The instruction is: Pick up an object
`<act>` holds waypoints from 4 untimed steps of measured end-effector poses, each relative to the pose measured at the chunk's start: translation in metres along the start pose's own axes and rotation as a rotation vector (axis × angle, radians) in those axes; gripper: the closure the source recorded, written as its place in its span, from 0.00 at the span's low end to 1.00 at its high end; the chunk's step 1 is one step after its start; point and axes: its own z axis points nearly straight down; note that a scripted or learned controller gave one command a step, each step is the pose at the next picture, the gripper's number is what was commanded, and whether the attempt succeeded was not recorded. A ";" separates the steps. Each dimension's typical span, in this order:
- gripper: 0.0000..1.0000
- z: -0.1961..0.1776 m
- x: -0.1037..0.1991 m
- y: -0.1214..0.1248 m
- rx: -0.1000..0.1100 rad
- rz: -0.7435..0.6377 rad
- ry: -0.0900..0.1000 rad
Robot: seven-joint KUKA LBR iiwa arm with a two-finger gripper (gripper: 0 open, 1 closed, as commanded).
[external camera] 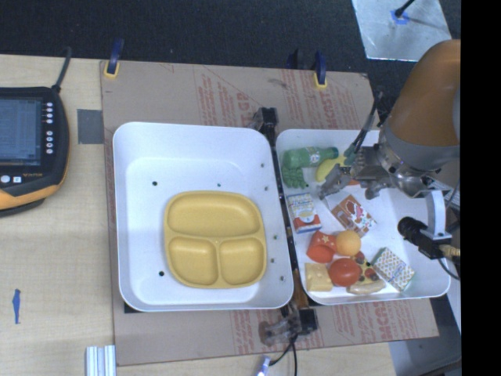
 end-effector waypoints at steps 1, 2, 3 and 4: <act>0.00 0.075 -0.061 0.034 0.003 0.000 -0.002; 0.00 0.057 -0.068 0.098 -0.002 0.001 0.000; 1.00 0.047 -0.069 0.098 0.000 -0.003 0.000; 1.00 0.057 -0.069 0.053 0.001 0.000 -0.001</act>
